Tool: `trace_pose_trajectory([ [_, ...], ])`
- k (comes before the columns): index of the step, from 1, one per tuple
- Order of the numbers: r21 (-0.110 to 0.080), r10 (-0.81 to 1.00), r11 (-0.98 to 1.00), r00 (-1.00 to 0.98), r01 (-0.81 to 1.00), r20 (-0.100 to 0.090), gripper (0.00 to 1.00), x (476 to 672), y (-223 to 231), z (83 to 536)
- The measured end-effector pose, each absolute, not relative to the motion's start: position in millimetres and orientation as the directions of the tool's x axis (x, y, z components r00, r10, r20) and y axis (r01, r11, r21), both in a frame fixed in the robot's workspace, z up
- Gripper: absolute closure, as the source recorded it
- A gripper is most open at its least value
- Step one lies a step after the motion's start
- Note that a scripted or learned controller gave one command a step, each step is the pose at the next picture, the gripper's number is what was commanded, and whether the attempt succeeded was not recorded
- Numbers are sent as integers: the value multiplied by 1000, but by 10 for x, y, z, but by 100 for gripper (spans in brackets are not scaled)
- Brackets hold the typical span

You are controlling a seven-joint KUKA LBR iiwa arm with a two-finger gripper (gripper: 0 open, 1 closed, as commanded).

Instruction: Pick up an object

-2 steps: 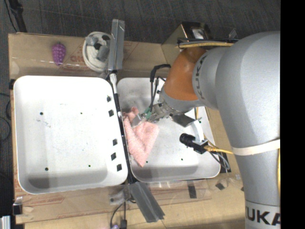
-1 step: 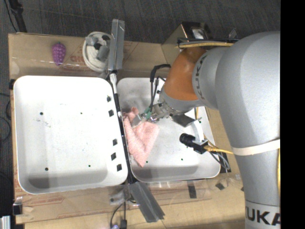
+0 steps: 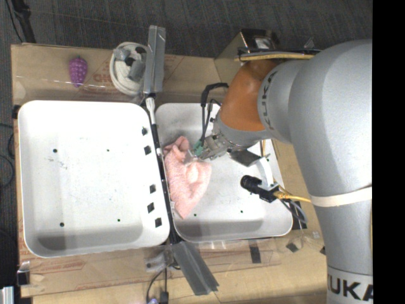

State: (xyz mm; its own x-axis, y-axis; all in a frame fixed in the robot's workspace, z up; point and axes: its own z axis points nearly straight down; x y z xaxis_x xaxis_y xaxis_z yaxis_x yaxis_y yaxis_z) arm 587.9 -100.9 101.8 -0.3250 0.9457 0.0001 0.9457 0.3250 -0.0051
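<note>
From my remote seat I see the grey arm with its orange band [image 3: 243,103] reaching in from three o'clock over the right shallow white plastic bin [image 3: 221,230]. Its hand [image 3: 204,151] sits low in that bin, at the upper edge of a crumpled pink cloth [image 3: 186,176], and appears to touch it. I cannot tell whether the hand is released or clenched, as the wrist hides that part. The pink cloth lies along the bin's nine o'clock wall, stretching from about the bin's middle height down toward seven o'clock.

A small black cylindrical piece with a yellow cable [image 3: 256,185] hangs beside the arm, toward four o'clock of the hand.

The left shallow white plastic bin [image 3: 38,170] lies just beside the right one, with a grey divider rail [image 3: 154,62] between them running toward twelve o'clock.

On the brown tabletop [image 3: 44,62] above the left bin, at eleven o'clock of the view, rests a small purple grape-like cluster [image 3: 78,70], and near it, toward twelve o'clock, a white coiled round object [image 3: 126,68].

Writing: black capital letters "UKA" [image 3: 349,290] at the arm's lower body near five o'clock, cut off at the edge, and more lettering on the grey joint [image 3: 269,103] by the orange band, too foreshortened for me to read
</note>
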Motion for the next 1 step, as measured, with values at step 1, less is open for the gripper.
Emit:
trace_pose_trajectory([
  [1,-3,991,130,-130,991,0,100,6174,-420,1917],
])
